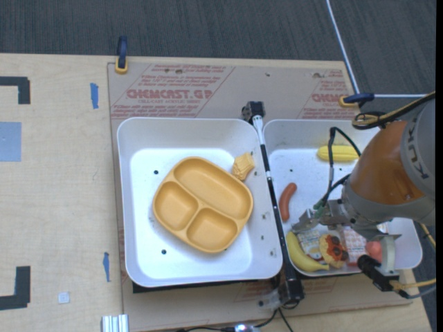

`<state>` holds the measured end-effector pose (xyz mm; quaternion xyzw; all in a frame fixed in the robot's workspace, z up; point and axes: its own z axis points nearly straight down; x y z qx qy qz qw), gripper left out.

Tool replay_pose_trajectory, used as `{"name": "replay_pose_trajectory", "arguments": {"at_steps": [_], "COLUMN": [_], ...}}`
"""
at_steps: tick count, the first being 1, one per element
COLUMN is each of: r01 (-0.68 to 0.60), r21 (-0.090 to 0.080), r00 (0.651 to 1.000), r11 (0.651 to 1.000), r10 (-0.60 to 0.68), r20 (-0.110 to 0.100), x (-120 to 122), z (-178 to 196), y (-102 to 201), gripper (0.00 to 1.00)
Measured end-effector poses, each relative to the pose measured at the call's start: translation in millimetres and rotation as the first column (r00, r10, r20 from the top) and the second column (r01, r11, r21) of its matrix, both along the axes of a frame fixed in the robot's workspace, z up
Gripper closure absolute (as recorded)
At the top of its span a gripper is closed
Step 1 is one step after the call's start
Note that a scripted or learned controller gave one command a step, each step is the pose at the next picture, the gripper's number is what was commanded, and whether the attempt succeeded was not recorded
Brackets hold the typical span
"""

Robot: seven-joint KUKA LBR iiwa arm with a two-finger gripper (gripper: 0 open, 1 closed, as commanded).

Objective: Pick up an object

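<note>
My own arm (391, 175) covers much of the right bin (304, 133), and the picture's right edge cuts the arm off. My gripper (313, 221) is a small dark shape over this bin; its tips are too small to read. Under my wrist lies a heap of toy food (331, 249), partly hidden, and I cannot name each piece. A yellow piece (336, 153) at the bin's far side goes behind my arm. A red piece (374, 249) at the bin's near side is half covered.
</note>
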<state>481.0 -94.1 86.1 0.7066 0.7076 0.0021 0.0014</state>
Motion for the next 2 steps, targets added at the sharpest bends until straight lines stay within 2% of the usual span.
{"name": "replay_pose_trajectory", "arguments": {"at_steps": [2], "r01": [0.003], "r21": [-0.003], "r00": [1.0], "r11": [1.0], "r10": [-0.003], "r20": [0.001], "x": [0.0], "z": [0.0], "y": [1.4], "gripper": [0.0]}}
